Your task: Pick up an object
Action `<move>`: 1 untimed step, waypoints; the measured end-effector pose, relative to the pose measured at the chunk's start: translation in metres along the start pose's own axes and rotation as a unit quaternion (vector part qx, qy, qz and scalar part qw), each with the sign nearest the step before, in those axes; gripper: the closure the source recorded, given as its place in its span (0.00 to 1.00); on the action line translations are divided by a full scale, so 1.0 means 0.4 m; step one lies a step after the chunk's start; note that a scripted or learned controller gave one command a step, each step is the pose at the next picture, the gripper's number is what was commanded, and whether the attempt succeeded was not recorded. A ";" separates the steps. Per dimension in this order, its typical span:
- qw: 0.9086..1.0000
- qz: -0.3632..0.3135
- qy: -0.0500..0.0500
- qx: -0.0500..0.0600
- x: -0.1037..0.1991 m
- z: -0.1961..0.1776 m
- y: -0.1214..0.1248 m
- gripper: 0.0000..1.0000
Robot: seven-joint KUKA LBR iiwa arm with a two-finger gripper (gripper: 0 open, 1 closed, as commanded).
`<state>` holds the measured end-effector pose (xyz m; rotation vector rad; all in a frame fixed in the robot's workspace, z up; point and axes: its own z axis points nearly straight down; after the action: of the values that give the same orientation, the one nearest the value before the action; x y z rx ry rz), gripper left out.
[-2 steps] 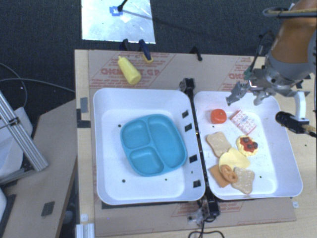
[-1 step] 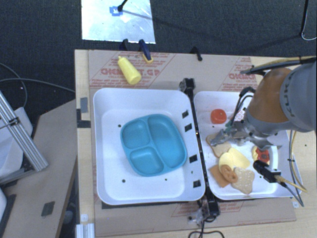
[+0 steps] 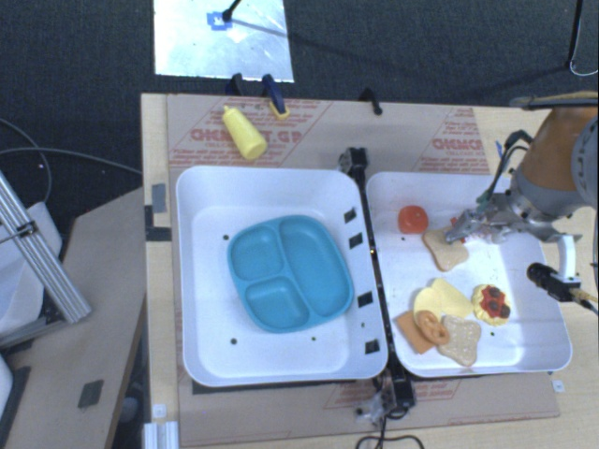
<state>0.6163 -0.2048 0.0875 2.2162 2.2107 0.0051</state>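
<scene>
Just right of the tomato (image 3: 413,219), claw (image 3: 460,228) hovers over the bread slice (image 3: 445,249) — approach step; finger state: can't tell. Next — descend squarely onto it.

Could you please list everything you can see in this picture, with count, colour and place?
Bins: two, white, side by side on the bench.
Divided plate: one, light blue, three compartments, in the left bin.
Tomato: one, red, upper left of the right bin.
Bread slice: one, tan, right bin, just below the gripper.
Cheese: one, yellow, lower middle of the right bin.
Pretzel: one, orange-tan, lying on the cheese's lower edge.
Toast: one, pale tan, near the right bin's front wall.
Tart: one, yellow with red topping, right of the cheese.
Bottle: one, yellow, lying on the cardboard behind the left bin.
Arm: one, grey and orange, entering from the right.
Gripper: one, over the right bin.
</scene>
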 end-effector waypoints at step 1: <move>1.000 -0.001 0.002 0.001 -0.006 -0.001 -0.093 0.00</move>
<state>0.5793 -0.2071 0.0877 2.2171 2.2152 0.0075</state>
